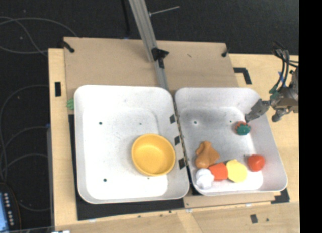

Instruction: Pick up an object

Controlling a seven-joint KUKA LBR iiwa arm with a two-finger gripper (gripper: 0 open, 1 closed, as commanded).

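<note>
My gripper (pixel 265 114) hangs at the right rim of the right bin (pixel 216 101), its two fingers spread open with nothing between them. Just below and left of its left fingertip lies a small green object with a red top (pixel 243 129). Along the bin's front sit a brown figure (pixel 205 154), an orange-red block (pixel 219 170), a yellow lump (pixel 236 171), a red ball (pixel 256 162) and a white piece (pixel 204 178). A yellow bowl (pixel 153 154) stands in the left bin (pixel 110 111).
A grey metal pole (pixel 143 23) rises slanting from the bench behind the two bins. Cables (pixel 284 71) trail by the wrist at the right edge. The bench top (pixel 115 61) lies bare behind the bins.
</note>
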